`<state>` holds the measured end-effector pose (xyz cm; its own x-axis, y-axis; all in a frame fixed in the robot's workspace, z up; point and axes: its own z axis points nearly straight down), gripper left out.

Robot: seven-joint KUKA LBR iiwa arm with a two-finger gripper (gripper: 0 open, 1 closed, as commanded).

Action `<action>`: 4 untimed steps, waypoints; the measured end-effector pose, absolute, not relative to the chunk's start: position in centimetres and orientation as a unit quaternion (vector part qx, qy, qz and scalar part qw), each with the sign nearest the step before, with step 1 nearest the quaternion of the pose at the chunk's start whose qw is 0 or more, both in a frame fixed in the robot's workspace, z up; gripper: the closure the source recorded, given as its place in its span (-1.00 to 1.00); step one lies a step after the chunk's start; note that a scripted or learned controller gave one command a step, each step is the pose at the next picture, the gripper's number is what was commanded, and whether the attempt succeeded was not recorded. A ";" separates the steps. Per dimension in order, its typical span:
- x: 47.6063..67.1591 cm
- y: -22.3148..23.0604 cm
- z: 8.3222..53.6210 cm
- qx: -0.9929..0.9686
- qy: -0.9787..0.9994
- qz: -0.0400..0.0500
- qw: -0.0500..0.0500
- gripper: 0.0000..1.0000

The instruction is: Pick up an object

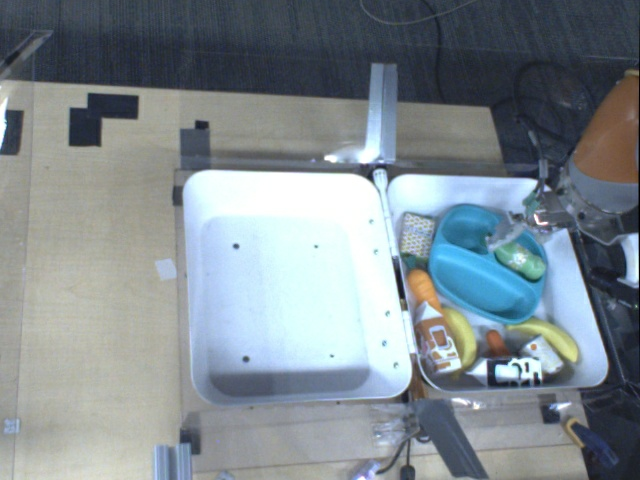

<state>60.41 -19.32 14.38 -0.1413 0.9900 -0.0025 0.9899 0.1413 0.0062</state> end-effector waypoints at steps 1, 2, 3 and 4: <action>61.1 -20.1 23.2 0.661 0.750 0.002 0.004 -1.00; 64.8 -18.8 9.9 0.730 0.683 0.003 0.006 -1.00; 55.2 -20.2 13.0 0.777 0.629 0.001 0.003 -1.00; 57.5 -18.7 9.5 0.804 0.594 0.006 0.010 -1.00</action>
<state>57.53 -18.70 9.45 0.2934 0.9560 -0.0023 0.9558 -0.2933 0.0229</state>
